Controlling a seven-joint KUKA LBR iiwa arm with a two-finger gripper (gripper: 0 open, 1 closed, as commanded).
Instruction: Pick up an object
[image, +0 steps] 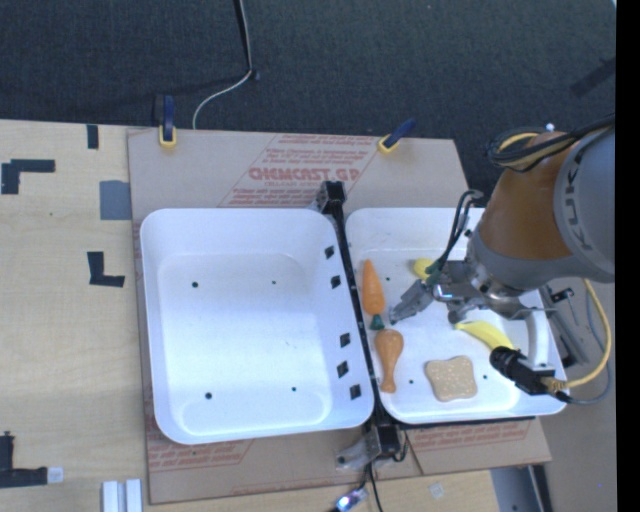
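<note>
While your arm (545, 215) reaches in from three o'clock over the right bin (395, 225), its tool (408, 303) hangs low with both fingers spread and nothing between them, tips aimed toward nine o'clock at the carrot (372, 290). That carrot lies just beside the tips against the bin's nine o'clock wall, long axis running twelve to six, so you would likely want the fingers closing across it. Mind the drumstick (388, 357) just below at six o'clock, the bread slice (451, 378) toward five, the banana (486, 334) at four, while the left bin (240, 225) sits well apart.
</note>
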